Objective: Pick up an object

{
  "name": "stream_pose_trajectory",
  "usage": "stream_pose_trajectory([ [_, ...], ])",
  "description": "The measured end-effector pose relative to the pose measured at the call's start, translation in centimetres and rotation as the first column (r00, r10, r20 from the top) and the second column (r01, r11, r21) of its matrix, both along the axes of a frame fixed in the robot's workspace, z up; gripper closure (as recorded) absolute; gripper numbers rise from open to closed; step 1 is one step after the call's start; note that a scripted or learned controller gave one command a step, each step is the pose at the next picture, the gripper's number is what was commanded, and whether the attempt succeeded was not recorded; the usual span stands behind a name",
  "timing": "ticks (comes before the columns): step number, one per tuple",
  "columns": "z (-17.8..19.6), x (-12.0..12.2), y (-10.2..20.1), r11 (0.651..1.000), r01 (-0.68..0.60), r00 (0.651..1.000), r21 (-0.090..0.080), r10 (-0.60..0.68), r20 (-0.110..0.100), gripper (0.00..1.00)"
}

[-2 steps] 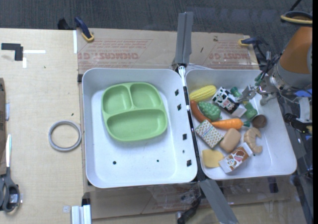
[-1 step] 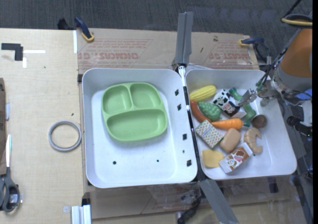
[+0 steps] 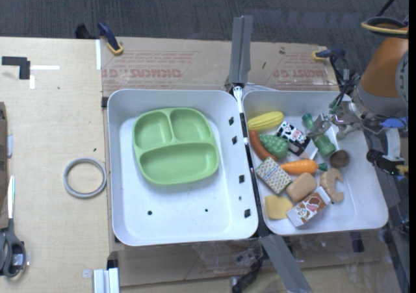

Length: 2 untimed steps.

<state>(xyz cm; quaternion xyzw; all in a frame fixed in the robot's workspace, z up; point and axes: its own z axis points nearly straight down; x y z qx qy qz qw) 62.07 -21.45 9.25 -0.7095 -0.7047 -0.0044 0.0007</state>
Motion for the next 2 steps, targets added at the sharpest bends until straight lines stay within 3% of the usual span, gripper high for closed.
stream_pose_trajectory([
  [1,0.4,-0.2,-0.2,1.0,-0.001,1.0,-0.004,0.001,-0.009,1.0],
  [2,8.8,2.3,5.0,0.998,-0.056,0.998,-0.007,0.056,-0.011,1.0],
])
